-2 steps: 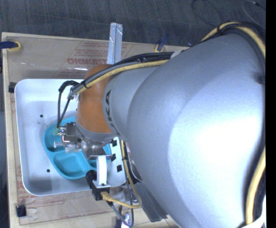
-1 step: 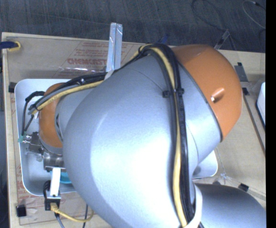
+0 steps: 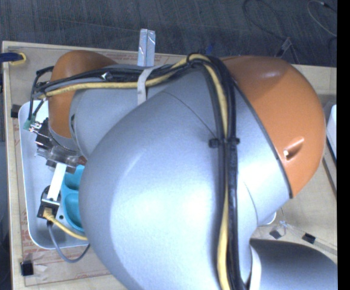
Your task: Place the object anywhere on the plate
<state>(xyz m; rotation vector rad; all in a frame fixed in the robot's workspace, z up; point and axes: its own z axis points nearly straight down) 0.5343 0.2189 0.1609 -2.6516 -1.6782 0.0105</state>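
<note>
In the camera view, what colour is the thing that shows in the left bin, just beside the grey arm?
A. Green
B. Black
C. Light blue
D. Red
C. A light blue object lies in the white bin, partly hidden by the grey arm; it may be the plate, but too little of it shows to be sure.

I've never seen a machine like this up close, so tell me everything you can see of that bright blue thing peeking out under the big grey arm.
The blue thing looks like smooth, glossy turquoise plastic with a rounded, dish-like edge. It lies in the left white bin, near its front half. The grey arm covers most of it, so its full shape cannot be told. A white bar of the arm's wrist hardware crosses its left edge; whether they touch is unclear.
</note>
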